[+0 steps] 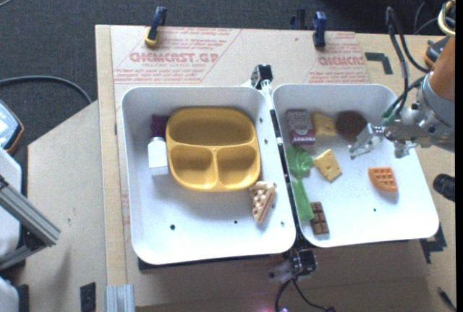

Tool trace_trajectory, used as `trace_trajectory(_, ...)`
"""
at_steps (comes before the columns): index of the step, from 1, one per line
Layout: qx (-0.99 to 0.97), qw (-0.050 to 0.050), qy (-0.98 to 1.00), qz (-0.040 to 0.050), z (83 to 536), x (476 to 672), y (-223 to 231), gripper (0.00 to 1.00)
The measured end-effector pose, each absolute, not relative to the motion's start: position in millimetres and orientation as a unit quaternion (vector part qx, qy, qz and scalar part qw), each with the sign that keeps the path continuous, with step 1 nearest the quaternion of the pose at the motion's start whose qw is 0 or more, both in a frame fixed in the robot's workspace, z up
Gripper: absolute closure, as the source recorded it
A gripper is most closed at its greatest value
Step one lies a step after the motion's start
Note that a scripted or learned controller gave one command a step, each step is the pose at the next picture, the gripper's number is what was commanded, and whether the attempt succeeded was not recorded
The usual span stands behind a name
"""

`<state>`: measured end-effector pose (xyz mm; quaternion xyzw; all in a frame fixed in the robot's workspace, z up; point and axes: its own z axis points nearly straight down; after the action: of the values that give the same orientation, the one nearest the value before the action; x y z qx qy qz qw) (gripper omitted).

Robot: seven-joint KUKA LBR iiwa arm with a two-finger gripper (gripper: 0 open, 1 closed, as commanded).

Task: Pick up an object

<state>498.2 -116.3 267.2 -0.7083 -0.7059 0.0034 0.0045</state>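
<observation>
Tool (366,142), grip state unclear, hovers just right of brown cookie (351,123).

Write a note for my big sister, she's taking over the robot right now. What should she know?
Gripper: hovering over the right bin, near its upper middle, with nothing visibly between its fingers.
Right bin: brown round cookie and yellow cheese wedge closest to the gripper; also an orange waffle, a red packet, a green piece and a chocolate bar.
Left bin: yellow divided tray, white bottle, pie slice.
Done: nothing picked up.
Left: grab any one object and lift it.
</observation>
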Motion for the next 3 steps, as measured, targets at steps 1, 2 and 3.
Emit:
trace_trajectory(1, -0.707, 0.000, -0.707, -0.0001, 272.6, 500.3, -116.2, 0.00)
trace_trajectory(2, -0.708, 0.003, -0.707, 0.0017, 224.1, 490.7, -117.9, 0.00)
trace_trajectory(3, -0.708, 0.003, -0.707, 0.0014, 179.9, 491.2, -122.8, 0.00)
